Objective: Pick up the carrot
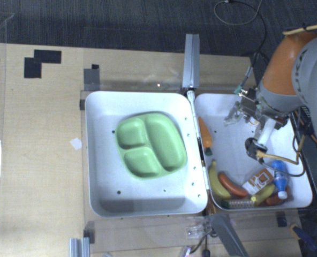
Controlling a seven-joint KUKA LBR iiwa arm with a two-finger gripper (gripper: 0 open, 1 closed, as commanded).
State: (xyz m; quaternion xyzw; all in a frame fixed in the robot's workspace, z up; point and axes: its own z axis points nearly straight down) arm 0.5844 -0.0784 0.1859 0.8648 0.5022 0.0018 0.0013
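Both white bins, left [102,194] and right [223,111], look to us like smooth moulded plastic with a soft sheen. Green divided plate [150,143]: plastic, smooth, faintly glossy along its ridges. Bench top [35,143]: pale wood-grain surface, matt, with glare streaks at its left. Upright post [191,63] between the bins reads as brushed metal. Carrot [204,134]: dull orange skin, matt. Arm's orange band [280,71] is glossy plastic or painted shell. Floor [121,12] behind: dark, rough, carpet-like weave.
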